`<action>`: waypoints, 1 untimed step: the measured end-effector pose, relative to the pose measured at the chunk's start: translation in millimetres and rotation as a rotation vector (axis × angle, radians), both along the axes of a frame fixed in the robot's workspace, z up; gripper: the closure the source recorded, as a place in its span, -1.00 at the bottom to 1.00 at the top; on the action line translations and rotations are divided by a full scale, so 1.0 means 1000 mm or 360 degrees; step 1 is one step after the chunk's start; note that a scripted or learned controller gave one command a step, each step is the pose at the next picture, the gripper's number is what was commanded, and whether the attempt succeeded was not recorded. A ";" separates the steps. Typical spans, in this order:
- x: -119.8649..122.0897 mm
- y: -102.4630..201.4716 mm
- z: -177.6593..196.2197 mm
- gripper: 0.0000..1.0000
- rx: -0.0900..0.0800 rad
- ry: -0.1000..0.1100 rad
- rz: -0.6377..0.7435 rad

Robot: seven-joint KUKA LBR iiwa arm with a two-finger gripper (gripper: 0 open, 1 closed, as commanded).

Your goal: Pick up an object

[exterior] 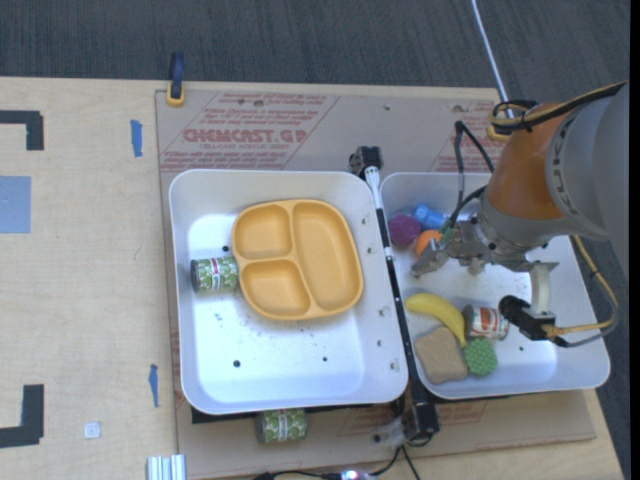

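Right bin, end effector above

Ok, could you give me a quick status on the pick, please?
Gripper low in right bin. Nothing seen held. Banana and orange item close by.

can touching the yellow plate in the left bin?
Touching. The camera view shows the small can lying on its side, its end butted against the yellow plate's left rim, no gap visible.

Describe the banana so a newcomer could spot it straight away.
Look in the right bin, toward its left wall beside the divider. The banana lies there just above the slice of bread. It is the only long, curved yellow thing in that bin.
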State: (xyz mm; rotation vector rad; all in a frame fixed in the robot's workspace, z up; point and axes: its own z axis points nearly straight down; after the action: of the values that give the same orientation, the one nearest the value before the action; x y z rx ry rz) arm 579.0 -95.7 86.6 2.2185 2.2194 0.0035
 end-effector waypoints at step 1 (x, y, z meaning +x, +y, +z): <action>-0.017 -0.006 0.000 -1.00 0.0001 0.0000 0.0000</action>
State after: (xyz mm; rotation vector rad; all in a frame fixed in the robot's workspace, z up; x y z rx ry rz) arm 561.9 -101.2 86.7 2.2190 2.2196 0.0045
